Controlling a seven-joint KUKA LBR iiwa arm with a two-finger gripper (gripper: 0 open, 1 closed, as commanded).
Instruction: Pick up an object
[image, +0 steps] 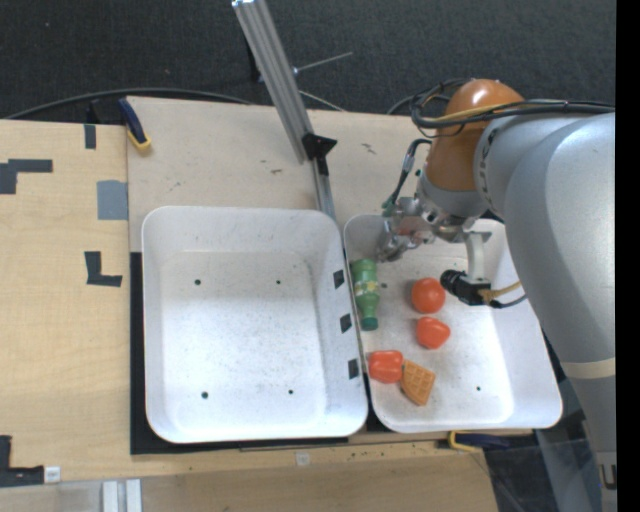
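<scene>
- I see the gripper (398, 240) low in the right bin (500, 405), near its 11 o'clock corner; whether it is spread or pressed together I cannot tell.
- At its 7 o'clock, a green bottle (366, 291) lies along the bin's left wall.
- Two round red pieces (428, 295) (432, 332) sit mid-bin; a red-orange piece (385, 366) touches a waffled tan wedge (418, 382) toward 6 o'clock.
- The left bin (240, 320) is speckled white.

In the white right bin (500, 400), a green bottle (366, 292) is seen at its left wall, two red-orange pieces (428, 295) mid-bin, and a tan waffle-patterned piece (418, 382) nearest its front.
</scene>
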